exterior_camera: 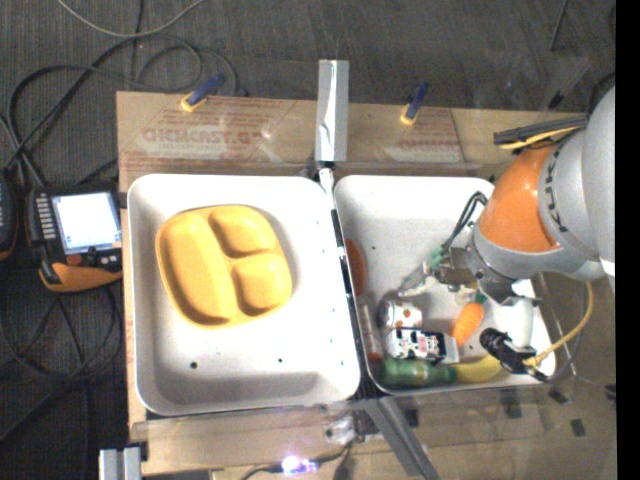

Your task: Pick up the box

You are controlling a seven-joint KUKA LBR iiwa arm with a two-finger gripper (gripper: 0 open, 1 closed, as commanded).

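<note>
The gripper (425,278) hangs low in the right bin (400,208). It comes off the big grey and orange arm (530,218). Just under the gripper sits a small white box (405,316) with red on it. Under that lies a black and white box (420,345). An orange carrot (467,321) is just to its right. Down at the bin's near wall lie a green bottle (410,372) and a yellow banana (480,369). Far to the gripper's left, the left bin (200,378) holds a yellow tray (225,263) with three parts.

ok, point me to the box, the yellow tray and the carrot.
box (415,344): camera view, on its printed top face.
yellow tray (225,263): camera view, on the ridge between its compartments.
carrot (467,322): camera view, on its orange body.
</note>
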